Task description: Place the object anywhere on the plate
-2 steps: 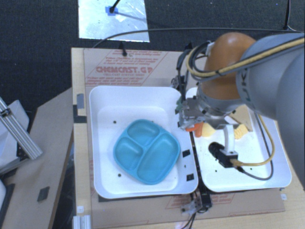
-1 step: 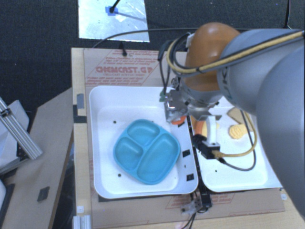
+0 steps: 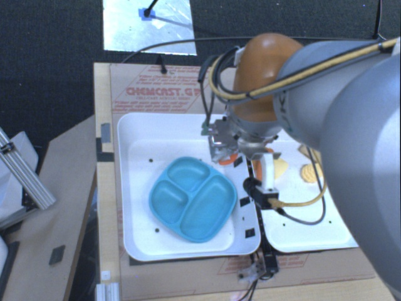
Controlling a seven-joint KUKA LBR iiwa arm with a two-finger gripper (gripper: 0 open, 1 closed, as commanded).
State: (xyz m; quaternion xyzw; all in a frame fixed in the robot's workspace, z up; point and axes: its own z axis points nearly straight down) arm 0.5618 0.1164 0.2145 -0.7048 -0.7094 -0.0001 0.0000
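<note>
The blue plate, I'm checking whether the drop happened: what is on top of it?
Nothing lies in the three compartments of the blue plate. The arm hangs above its upper right rim, so that edge is partly covered.

Light is bright and even across the white bins (image 3: 135,187), with the blue plate (image 3: 193,198) crisply coloured and casting only a faint shadow on its lower edge. Above the plate, a foil sheet (image 3: 149,17) glares nearly white. Right of the plate, the close grey arm (image 3: 351,124) looks soft and blurred. The surrounding dark floor is grainy.
</note>
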